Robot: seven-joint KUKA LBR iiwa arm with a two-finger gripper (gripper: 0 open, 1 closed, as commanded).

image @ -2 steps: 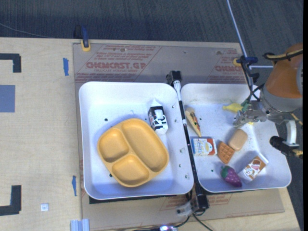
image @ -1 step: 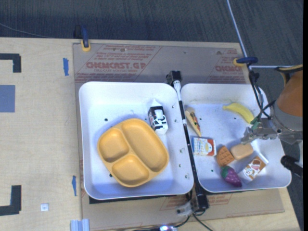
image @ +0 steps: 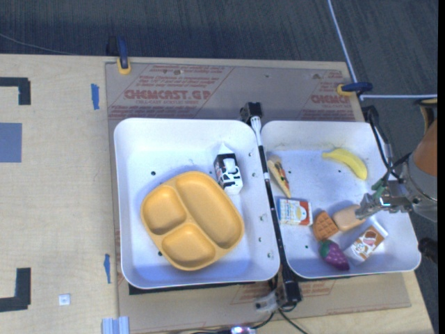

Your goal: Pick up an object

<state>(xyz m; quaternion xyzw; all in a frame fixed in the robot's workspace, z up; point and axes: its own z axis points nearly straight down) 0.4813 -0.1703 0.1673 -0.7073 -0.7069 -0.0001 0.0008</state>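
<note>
Reaching: the hand (image: 379, 202) comes in from the right edge and hovers low over the right bin (image: 306, 136), by its right wall.
Hand state: cannot tell; the tips are small and blurred against the bin floor, so whether they are spread or closed on anything is unreadable.
Nearest thing: a tan bread-like piece (image: 345, 218), just left of and below the hand, apparently touching or nearly touching its tip.
Long axis: the tan piece lies slantwise, its upper right end toward the hand, its lower left end toward a small orange waffle-like piece (image: 324, 226).
Direction for the coming move: judged from this view, the target lies down and to the left of the hand, so the closing would need to come across the piece's short side.
Crowding: purple grapes (image: 335, 255) and a small white carton (image: 368, 243) lie just below; a slip could nudge either.
Other contents, right bin: banana (image: 348, 161) well above; a flat white packet (image: 293, 211); a long thin item (image: 279, 177) near the dividing wall.
Left bin (image: 132, 186): yellow divided plate (image: 190, 219); a small black-and-white carton (image: 228, 172).
Table (image: 49, 207): pale wood, carrying both bins.
Progress: nothing visibly lifted.
</note>
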